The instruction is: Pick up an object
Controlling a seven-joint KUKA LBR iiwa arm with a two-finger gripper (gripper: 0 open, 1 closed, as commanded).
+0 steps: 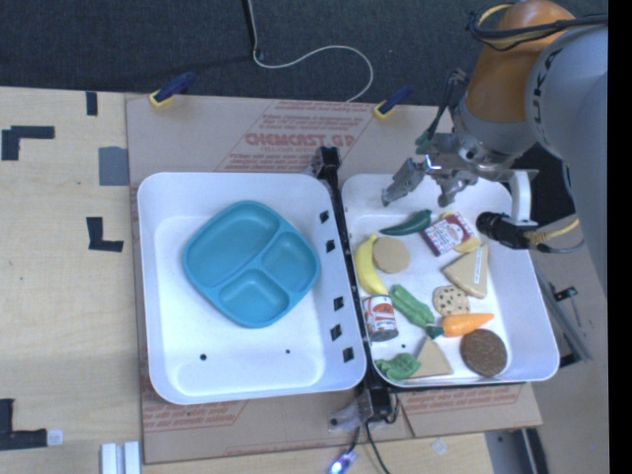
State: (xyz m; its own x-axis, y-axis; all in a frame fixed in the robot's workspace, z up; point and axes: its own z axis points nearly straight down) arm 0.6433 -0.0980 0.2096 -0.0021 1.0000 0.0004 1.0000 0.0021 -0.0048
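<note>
Bench: wooden top (59, 265), black tape marks, cardboard sheet (286, 136) under both bins.
Floor: dark carpet (118, 28), white cable (306, 57).
Gripper (427, 188): above right bin (538, 344), fingers apart, holding nothing.

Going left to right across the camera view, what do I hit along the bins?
Blue tray → banana → round cracker → red packet → cheese wedge.
</note>
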